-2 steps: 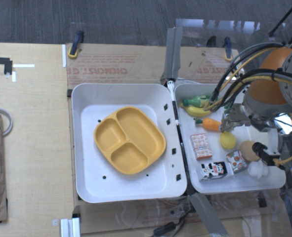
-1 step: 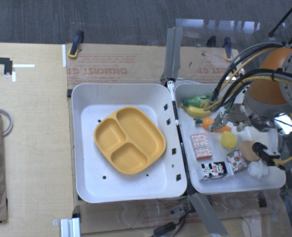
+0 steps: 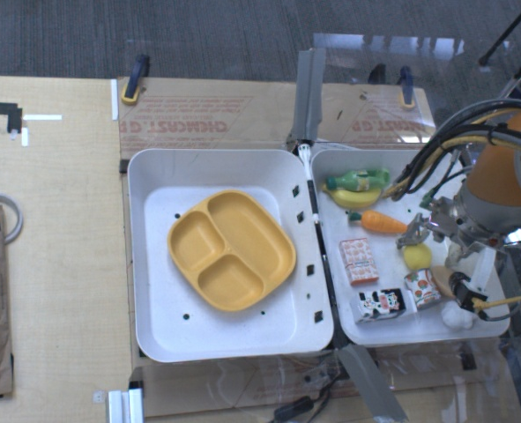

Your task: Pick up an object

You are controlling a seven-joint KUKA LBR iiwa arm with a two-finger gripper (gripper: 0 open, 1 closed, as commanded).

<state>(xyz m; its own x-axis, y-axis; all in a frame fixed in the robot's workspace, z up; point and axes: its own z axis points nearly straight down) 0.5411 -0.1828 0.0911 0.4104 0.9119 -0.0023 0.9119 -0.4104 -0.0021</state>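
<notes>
While the gripper (image 3: 426,236) hangs over the lemon (image 3: 416,256), grip unreadable, it should descend straight, avoiding the carrot (image 3: 384,224) at ten o'clock.

The arm (image 3: 494,179) enters from the right edge of the camera view, its grey body bearing an orange band just above the wrist. A bundle of black and yellow cables arches over the band and runs leftward and down. Below the band, the grey metal wrist tilts down toward the lower left. The gripper (image 3: 429,229) hangs at the wrist's end, low and pointed down, its metal parts crowded together. At this slant the gap at its tip is too small to judge.
</notes>
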